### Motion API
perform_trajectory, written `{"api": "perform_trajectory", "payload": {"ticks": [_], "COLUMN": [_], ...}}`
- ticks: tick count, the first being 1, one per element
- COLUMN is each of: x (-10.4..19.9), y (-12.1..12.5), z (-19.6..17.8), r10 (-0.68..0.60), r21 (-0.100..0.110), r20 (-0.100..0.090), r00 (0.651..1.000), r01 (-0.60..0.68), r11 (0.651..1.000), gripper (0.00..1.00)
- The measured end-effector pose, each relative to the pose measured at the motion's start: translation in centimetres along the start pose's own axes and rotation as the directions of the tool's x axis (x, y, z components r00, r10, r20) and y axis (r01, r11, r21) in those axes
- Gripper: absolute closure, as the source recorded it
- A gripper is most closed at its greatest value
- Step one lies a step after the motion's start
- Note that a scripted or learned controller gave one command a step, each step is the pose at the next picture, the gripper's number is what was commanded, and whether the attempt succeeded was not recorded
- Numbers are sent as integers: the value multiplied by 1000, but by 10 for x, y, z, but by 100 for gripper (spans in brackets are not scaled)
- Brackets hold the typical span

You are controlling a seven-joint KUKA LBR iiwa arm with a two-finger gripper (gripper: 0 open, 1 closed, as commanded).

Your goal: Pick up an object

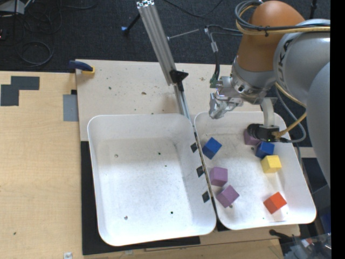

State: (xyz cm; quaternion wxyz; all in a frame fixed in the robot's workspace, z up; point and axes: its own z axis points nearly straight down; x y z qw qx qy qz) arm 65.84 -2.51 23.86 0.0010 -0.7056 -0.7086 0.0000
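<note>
Step in hand: judged to be the approach; the gripper (218, 109) hangs above the far rim of the right bin (302, 212), with no block beneath it.
Jaws: pointed down and bare, nothing between them; how far apart they stand cannot be told at this angle.
Nearest target: the blue block (212, 147), lying in the right bin just below the gripper in the view and near the wall shared with the left bin (108, 198).
Advice, approach: move over the blue block, centre on it, then descend straight.
Advice, clearance: the block sits close to the dividing wall, so the jaws should close along the wall rather than across it, lest one side strike the rim.
Advice, alternative: the orange block (275, 202) stands well apart from the others and from the walls, an easier pick in my judgement.
Risk: the cluster at the far right, where a purple block (250, 137), a second blue block (264, 149) and a yellow block (271, 163) lie touching or nearly so beside a dark cable fitting, invites a double grasp.
Count, blue blocks: two.
Count, purple blocks: three, including two (218, 175) (227, 195) near the dividing wall.
Count, yellow blocks: one.
Count, orange blocks: one.
Count, bins: two, all seven blocks being in the right one.
Tabletop: pale wood, carrying both bins.
</note>
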Motion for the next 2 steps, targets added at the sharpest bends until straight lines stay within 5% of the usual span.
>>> {"api": "perform_trajectory", "payload": {"ticks": [2], "x": [97], "y": [-2], "z": [19], "r10": [0], "r21": [4], "r20": [0], "r00": [1000], "r01": [0], "r11": [1000], "gripper": [100]}}
